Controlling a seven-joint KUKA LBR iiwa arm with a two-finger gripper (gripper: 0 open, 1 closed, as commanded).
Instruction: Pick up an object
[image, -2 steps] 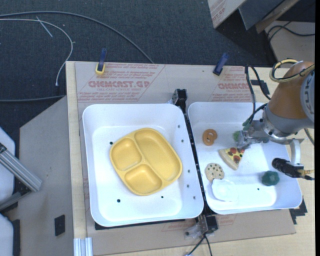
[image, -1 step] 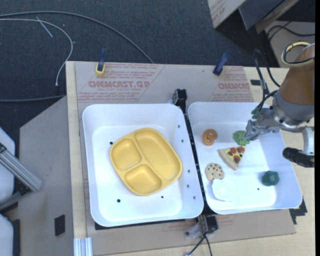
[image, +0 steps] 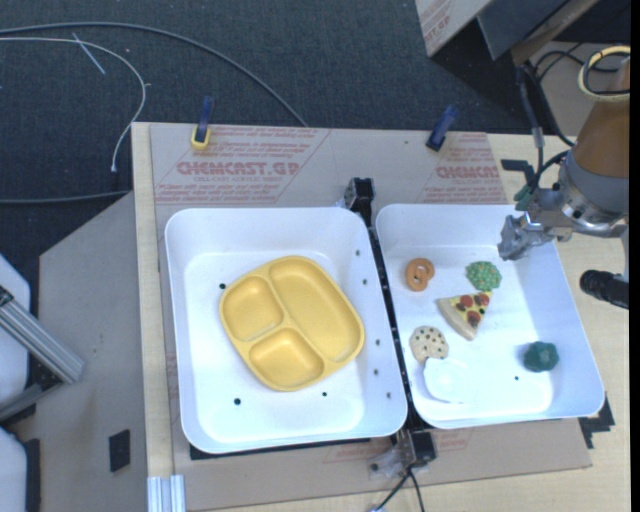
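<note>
The right bin holds several small toy foods. An orange ring-shaped pretzel lies at its left. A green broccoli piece sits beside it, and a pizza slice lies just below. A chocolate-chip cookie rests lower left, above a white flat piece. A dark green lump sits at the lower right. My gripper hangs over the bin's upper right part, just above and right of the broccoli, with nothing visibly between its tips.
The left bin carries a yellow divided tray. Blue clamps stand at the board's back edge. A black clip sits between the bins. Cables run from the arm at upper right.
</note>
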